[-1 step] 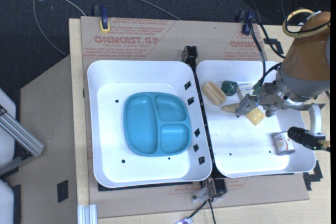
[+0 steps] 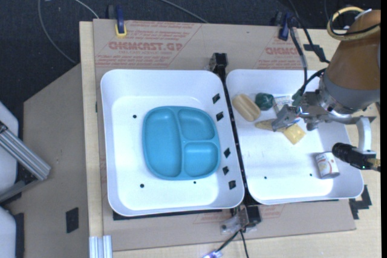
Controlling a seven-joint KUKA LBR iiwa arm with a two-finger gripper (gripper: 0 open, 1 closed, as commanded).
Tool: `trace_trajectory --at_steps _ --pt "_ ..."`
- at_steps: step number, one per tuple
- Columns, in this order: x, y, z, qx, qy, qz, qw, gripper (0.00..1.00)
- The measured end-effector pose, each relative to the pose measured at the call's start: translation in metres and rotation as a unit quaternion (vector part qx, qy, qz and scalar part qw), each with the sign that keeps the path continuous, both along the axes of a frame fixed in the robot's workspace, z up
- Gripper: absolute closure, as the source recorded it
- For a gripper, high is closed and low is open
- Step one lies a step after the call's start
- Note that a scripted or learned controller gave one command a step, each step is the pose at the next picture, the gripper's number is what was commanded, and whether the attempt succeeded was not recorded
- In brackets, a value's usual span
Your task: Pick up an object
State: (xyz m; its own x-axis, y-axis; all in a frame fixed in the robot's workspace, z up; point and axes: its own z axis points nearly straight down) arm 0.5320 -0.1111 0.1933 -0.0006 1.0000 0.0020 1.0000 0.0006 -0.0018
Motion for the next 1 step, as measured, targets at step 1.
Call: trace_trajectory --at_steps 1 --pt "0.0057 0.0074 -0.0486 0.0004 0.003 0.0 1.0 0.0"
